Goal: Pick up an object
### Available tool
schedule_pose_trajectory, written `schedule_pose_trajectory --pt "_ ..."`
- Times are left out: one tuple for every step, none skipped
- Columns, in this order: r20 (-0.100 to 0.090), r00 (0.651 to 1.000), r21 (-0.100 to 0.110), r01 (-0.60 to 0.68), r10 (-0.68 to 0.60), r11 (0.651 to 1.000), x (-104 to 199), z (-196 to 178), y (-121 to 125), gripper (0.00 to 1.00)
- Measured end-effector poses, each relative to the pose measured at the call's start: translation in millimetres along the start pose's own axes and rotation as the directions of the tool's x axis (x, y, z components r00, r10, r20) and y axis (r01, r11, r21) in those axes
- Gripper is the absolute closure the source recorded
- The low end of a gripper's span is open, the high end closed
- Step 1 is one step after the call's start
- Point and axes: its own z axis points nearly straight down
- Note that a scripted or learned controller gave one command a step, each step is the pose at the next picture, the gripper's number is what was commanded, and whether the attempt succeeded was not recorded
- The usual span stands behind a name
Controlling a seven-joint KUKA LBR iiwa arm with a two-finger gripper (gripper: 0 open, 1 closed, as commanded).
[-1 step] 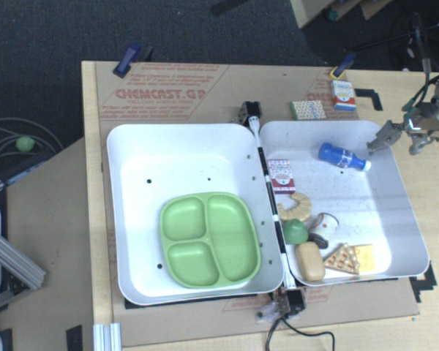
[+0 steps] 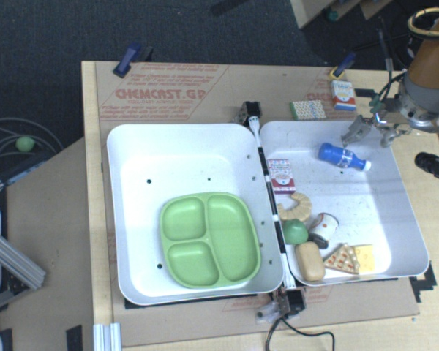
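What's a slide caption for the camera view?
KUKA arm's gripper hovers over right bin near blue bottle; green divided plate sits in left bin.

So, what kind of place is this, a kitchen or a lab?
Most likely a robotics lab bench, not a kitchen. Two white bins sit clamped on a board, toy items such as a blue bottle lie in the right one, and loose cables trail on the dark carpet.

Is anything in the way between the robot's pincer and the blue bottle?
Nothing visible is. The pincer hangs over the right bin's far right corner, and the blue bottle lies just beside it, with bare white floor around it. The other things sit in a cluster at the near left of that bin.
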Motion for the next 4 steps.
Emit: schedule_pose_trajectory --pt "-0.003 1.000 0.002 0.000 0.000 1.000 14 64 -23 0.00" --pt "-0.001 1.000 0.000 0.000 0.000 1.000 60 63 -20 0.00" --pt "0.000 1.000 -0.002 0.000 0.000 1.000 60 52 -20 1.00" --pt "-0.001 1.000 -0.004 0.001 -0.001 1.000 159 -38 -41 1.00"
